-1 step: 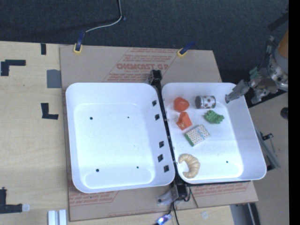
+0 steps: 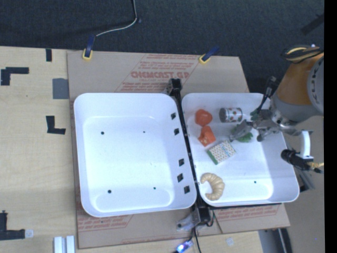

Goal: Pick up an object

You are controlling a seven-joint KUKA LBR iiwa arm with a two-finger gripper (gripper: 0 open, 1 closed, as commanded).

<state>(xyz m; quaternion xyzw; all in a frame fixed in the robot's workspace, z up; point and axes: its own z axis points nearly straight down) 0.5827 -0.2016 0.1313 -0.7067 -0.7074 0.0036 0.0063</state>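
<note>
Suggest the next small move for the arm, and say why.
Probably a short descent onto the green object. The gripper sits in the right bin, right at that green piece, with the small can just beyond and the checkered green packet close below. Whether it is gripped is unclear.

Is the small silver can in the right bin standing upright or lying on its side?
Lying on its side: the can shows its long side, with its dark end facing left.
</note>
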